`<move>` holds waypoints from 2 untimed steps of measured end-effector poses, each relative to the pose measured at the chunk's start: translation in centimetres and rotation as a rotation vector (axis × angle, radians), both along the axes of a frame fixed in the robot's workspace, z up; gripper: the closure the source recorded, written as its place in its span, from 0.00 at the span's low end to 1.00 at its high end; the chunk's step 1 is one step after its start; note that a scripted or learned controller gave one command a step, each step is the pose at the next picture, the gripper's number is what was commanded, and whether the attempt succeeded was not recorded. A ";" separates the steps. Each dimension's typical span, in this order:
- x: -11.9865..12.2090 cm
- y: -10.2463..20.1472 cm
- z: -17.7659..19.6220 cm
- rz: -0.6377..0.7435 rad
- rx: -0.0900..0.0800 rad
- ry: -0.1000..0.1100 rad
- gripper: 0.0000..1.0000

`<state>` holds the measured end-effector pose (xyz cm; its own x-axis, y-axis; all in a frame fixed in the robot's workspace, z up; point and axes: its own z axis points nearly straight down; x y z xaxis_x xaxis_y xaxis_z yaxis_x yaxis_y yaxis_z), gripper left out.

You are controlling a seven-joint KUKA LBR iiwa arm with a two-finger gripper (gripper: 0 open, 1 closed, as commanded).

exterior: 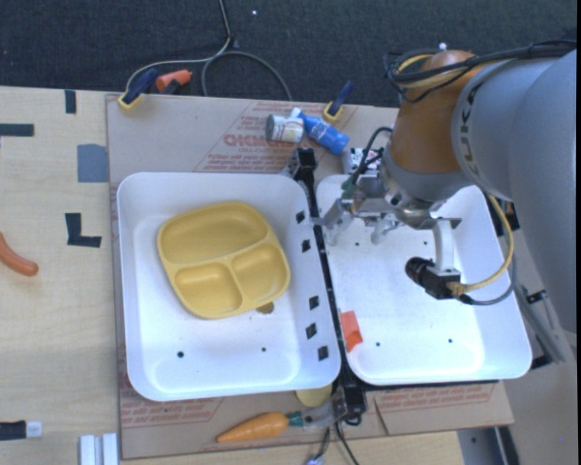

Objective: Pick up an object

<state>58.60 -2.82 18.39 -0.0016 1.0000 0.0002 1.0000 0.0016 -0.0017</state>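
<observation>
The grey arm with its orange band reaches in from the right and hangs over the right-hand shallow white bin (pixel 484 352), its end effector (pixel 360 223) low near that bin's upper left corner, close to the divider between the bins. Whether it is apart or together I cannot tell; the metal parts there blur into one another, and nothing is seen held.

The likeliest thing to pick is the yellow plastic divided plate (pixel 223 258), lying flat in the left-hand shallow white bin (pixel 140 356), well left of the end effector. A small orange-red flat piece (pixel 350 330) lies at the left wall of the right bin, nearer at hand.

To do the step well, I judge the arm should centre over a graspable edge: the plate's raised rim, taken from above with one side inside and one outside, since the flat body offers no purchase. The small piece sits tight to the wall, so a descent there risks striking the divider.

A brownish thing peeps from under the plate's lower edge, too hidden to name. The arm's bulk covers the right bin's upper right part.
</observation>
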 end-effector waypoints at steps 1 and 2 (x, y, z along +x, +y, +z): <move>3.2 -5.9 0.0 -0.004 -0.002 -0.003 0.00; 6.3 -18.1 -1.9 -0.009 -0.006 -0.002 0.00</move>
<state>64.89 -20.91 16.45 0.0075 1.0000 -0.0058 1.0000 -0.0075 -0.0001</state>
